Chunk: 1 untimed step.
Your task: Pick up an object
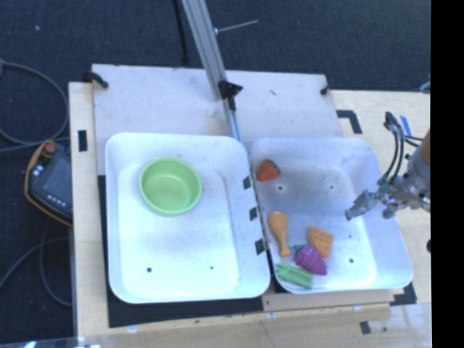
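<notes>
You are looking down on two white bins side by side; the left bin (123, 267) holds a light green bowl (170, 185) in its upper left part, sitting upright with its opening facing up. The right bin (362, 158) holds the small toys; an orange-red piece with a green top (268, 170) lies near the upper left corner, just beside the divide between the bins; a tan drumstick-shaped piece (279, 230) lies lower down along the same left side; an orange wedge (320, 241) sits to its right; a purple piece (310, 259) lies just below them, touching or nearly touching the wedge; a green piece (293, 275) rests at the bin's lower left edge, against the purple one. Your gripper (360, 209) reaches in from the right, over the right half of the right bin, well apart from the cluster of toys; nothing is visible between its fingers; how wide they stand you cannot tell at this size. A metal pole (205, 38) slants down from the top toward the gap between the bins.
</notes>
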Each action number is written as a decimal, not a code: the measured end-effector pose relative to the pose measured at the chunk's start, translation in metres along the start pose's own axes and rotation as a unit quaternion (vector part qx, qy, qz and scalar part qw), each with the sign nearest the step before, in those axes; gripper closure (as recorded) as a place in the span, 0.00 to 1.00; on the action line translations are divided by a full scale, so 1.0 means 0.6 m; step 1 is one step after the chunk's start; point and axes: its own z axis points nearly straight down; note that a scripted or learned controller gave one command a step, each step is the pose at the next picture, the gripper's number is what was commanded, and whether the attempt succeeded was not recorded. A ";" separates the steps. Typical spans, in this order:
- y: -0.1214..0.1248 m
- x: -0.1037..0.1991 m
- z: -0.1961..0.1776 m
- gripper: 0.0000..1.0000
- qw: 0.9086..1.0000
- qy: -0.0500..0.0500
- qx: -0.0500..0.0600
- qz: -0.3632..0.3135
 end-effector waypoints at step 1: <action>-0.001 0.003 0.071 0.00 1.000 0.000 0.000 0.000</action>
